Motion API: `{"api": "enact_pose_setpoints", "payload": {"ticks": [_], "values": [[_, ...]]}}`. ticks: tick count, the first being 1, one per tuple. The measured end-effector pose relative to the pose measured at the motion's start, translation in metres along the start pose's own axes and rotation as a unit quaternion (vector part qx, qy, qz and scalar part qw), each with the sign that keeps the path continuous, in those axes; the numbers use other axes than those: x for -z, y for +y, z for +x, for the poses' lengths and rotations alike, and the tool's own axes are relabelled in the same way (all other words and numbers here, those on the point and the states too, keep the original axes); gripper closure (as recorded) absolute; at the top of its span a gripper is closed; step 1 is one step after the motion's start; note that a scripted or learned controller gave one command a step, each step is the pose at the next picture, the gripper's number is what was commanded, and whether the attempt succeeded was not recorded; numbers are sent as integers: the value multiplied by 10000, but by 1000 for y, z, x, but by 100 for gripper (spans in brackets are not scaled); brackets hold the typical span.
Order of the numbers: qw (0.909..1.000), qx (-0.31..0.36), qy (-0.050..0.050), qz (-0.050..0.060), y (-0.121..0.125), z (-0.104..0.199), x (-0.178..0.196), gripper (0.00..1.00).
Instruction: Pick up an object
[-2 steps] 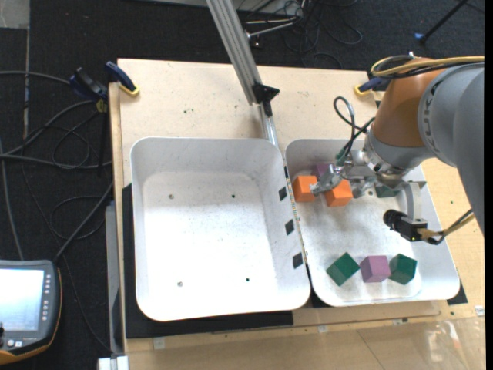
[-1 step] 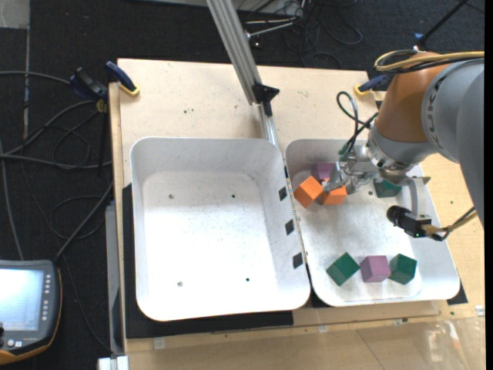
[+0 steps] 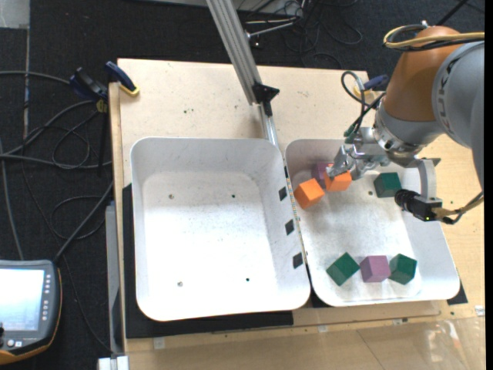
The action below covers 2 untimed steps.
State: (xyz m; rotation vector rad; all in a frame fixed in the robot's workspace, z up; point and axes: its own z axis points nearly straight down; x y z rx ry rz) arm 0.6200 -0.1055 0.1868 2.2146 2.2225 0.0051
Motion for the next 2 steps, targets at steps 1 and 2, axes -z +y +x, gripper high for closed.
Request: {"api": "enact_pose_setpoints", "payload": {"ticks": [1, 2], "values": [[10000, -3, -3, 1, 2, 0, 48, 100], [10000, 21, 12, 29, -6, 52, 58, 100]]}}
